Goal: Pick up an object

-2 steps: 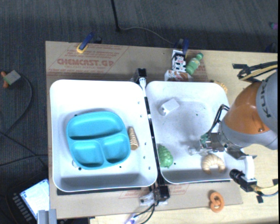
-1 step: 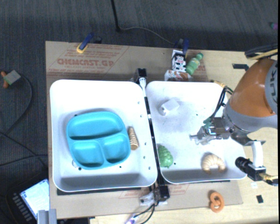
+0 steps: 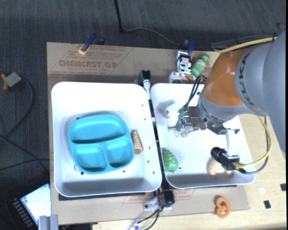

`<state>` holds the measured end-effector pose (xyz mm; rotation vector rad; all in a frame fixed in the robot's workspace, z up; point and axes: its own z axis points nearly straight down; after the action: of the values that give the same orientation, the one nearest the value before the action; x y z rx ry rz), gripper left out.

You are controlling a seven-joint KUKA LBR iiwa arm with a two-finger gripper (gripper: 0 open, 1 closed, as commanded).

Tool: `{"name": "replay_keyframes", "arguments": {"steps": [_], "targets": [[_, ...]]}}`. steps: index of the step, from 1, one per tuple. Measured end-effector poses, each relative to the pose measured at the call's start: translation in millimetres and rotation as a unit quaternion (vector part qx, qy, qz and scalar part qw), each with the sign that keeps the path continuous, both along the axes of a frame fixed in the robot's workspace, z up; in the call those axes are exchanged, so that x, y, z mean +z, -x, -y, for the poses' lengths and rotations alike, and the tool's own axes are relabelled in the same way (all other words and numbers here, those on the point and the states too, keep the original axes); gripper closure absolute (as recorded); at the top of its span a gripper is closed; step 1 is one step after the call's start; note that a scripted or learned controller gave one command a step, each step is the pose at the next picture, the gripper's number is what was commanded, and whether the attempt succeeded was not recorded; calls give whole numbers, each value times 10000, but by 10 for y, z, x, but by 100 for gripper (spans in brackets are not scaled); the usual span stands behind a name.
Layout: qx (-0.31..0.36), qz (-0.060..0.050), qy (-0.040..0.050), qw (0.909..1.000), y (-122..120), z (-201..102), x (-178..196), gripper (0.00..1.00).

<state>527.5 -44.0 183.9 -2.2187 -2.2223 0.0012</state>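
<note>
Gripper (image 3: 182,127) low over right bin (image 3: 201,174) — finger state not readable, arm (image 3: 240,80) hiding much of bin, tan object (image 3: 214,167) half covered.

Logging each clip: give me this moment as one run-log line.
arm: over right bin | pincer: low in bin, grasp unconfirmed | green object: right bin, near divider | blue tray: left bin

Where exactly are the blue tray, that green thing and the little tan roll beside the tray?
blue tray (image 3: 100,128): camera view, on the large upper compartment.
green thing (image 3: 170,160): camera view, on the middle of its rounded body.
tan roll (image 3: 136,141): camera view, on the middle of its ridged length.
</note>
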Motion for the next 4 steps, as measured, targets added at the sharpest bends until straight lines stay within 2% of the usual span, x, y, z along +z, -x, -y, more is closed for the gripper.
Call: {"name": "replay_keyframes", "arguments": {"steps": [1, 2, 3, 4], "targets": [[-2, -1, 0, 10000, 440, -674, 295, 100], [-10, -6, 8, 10000, 444, -577, 115, 100], [-16, -2, 9, 10000, 443, 476, 2, 100], [-3, 8, 2, 10000, 434, -47, 354, 100]]}}
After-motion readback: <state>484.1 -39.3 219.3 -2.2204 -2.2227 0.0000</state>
